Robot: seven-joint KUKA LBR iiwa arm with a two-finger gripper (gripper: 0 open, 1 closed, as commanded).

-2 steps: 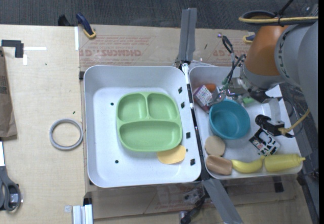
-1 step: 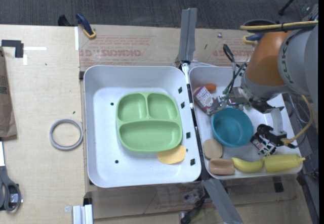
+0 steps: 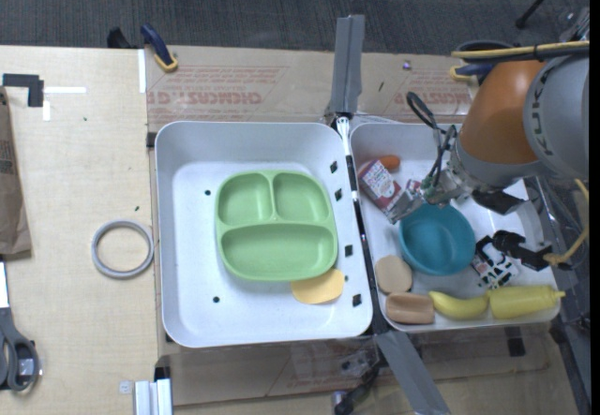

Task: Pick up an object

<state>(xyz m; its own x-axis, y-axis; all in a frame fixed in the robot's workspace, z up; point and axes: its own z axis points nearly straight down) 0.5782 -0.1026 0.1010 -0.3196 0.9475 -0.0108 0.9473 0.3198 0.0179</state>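
Note:
The right bin (image 3: 373,237) holds a blue bowl (image 3: 437,240), a red packet (image 3: 377,181), a small orange piece (image 3: 389,162), a banana (image 3: 459,304), a yellow bottle (image 3: 521,300), a tan bun (image 3: 394,274), a sausage-like toy (image 3: 409,308) and a black-and-white toy (image 3: 494,268). My gripper (image 3: 439,185) hangs low in this bin, just above the bowl's far rim and right of a dark silvery wrapper (image 3: 401,205). The wrist and its orange band (image 3: 504,113) hide its tip from above.
The left bin (image 3: 178,216) carries a green divided plate (image 3: 277,226) and a flat yellow piece (image 3: 317,288) at the plate's near edge. On the bench to the left lie a grey tape ring (image 3: 123,247) and scissors (image 3: 14,362).

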